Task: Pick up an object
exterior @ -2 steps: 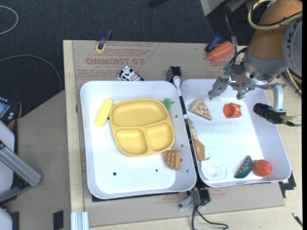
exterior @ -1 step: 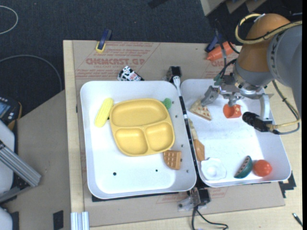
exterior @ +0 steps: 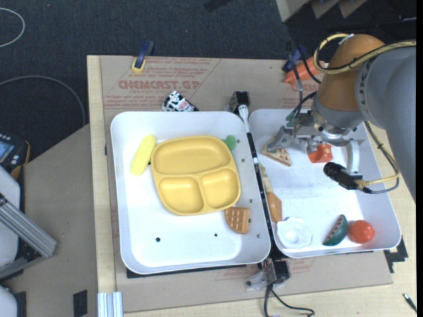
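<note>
Starting from the left, the worktop carries a white left bin, and in it a yellow corn cob lies along the edge of a yellow divided tray. The tray sits near the bin's middle, which leaves only a strip of floor around it. A small green piece peeks out at the tray's upper right corner, and a waffle piece rests just below its lower right corner.

Across the divider, the right bin holds the loose toy food. A pizza slice lies near its upper left, an orange-brown piece leans along the left wall, and a fried egg, a watermelon wedge and a tomato line the near edge.

The grey arm, with its orange band, comes in from the right and bends down over the bin's upper part. The end effector hangs low just above the pizza slice, so that slice seems the likeliest target. Whether it is released or clenched I cannot tell from here, and nothing is visibly grasped. A small red object lies just beside it, close enough to be knocked.
</note>
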